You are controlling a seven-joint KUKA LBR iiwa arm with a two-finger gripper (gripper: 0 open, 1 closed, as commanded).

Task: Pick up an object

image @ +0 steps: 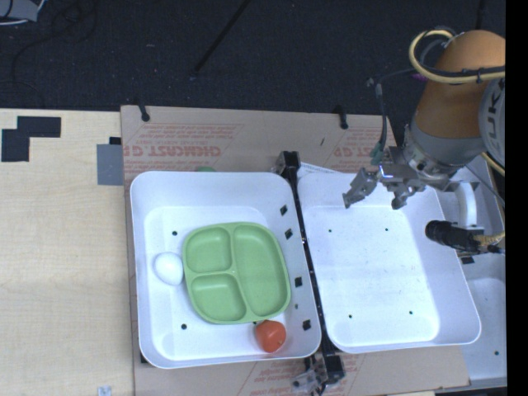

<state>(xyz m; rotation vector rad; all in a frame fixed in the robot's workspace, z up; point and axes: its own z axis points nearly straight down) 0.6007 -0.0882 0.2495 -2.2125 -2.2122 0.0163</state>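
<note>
Over the right bin's [462, 328] far edge, the gripper [381, 192] is seen with fingers spread, nothing between them. A green tray [236, 272], white egg [168, 268] and orange ball [270, 336] are found in the left bin [157, 190].

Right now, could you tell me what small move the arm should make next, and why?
Probably travel left toward the left bin: the open gripper hangs over the right bin's back edge, while the green plate, white egg and orange ball lie there.

I'm looking at what seems a robotics lab: two white bins [388, 337] on a cardboard-lined desk [66, 254], loose cables [33, 7] far left.
</note>
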